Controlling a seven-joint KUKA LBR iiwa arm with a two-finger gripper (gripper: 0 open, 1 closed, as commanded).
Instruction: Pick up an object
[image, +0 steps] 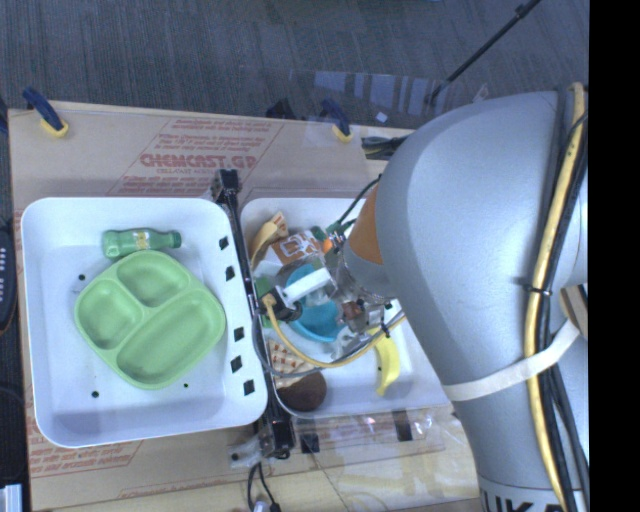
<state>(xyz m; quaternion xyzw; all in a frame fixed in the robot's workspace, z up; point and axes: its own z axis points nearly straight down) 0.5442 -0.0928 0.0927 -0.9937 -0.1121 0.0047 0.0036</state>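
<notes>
the arm (480, 270) reaches over the right bin (425, 395) and hides a large part of it. the gripper (335, 300) hangs low over the middle of this bin, above a blue round thing (320, 320), maybe a small bowl or cup. if the fingers are apart or together, i cannot tell; cables and the wrist cover them, and nothing is clearly seen between them.

which object will be picked is not decided by the task, so i judge from what lies nearest. the blue round thing is directly under the gripper. it looks like hard plastic, so probably light and stiff, but smooth and a little slippery; i think the best hold is on its rim, one finger inside and one outside. a yellow banana (388, 365) lies near the front right side of the same bin, just beside the arm. if it is a toy it will be light and firm, and the grip should go across its middle, where it is thickest. a brown round object (302, 392) sits at the front left corner of this bin, close to the wall, so there is little room for a finger there. some small packets (290, 245) lie toward the back left corner; they look thin and may slide.

in the left bin (40, 400) a green divided plate (150, 318) lies in the middle and a green bottle (140, 241) lies on its side behind it, near the back edge. both are well apart from the gripper.
</notes>
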